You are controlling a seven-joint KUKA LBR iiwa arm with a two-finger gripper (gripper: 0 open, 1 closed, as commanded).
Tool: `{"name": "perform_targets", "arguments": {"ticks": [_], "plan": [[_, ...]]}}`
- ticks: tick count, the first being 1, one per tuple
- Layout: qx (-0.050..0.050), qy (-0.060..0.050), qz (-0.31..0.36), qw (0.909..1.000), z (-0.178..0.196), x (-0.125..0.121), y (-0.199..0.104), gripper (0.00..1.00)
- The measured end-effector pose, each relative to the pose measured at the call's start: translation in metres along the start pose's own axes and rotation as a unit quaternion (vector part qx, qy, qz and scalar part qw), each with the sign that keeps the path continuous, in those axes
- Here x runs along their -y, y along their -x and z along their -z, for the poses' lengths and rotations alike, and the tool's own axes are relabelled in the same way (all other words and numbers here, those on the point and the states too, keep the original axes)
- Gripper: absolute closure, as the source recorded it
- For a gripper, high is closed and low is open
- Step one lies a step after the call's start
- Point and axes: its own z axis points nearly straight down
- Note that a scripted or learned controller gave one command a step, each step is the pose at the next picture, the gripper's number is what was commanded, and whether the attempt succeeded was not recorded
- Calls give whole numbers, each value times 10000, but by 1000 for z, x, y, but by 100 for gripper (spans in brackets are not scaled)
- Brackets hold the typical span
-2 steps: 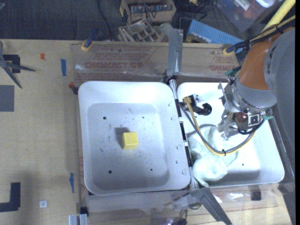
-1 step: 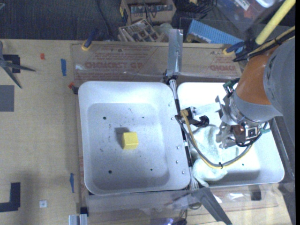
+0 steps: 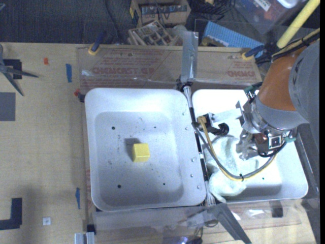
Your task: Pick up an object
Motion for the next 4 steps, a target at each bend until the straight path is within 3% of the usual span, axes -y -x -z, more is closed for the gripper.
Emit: {"name": "perform_targets", "arguments": {"ticks": [1, 4], "plan": [[-8, 4, 23, 10000, -47, -8, 16, 100], [-16, 9, -21, 10000, -19, -13, 14, 100]]}}
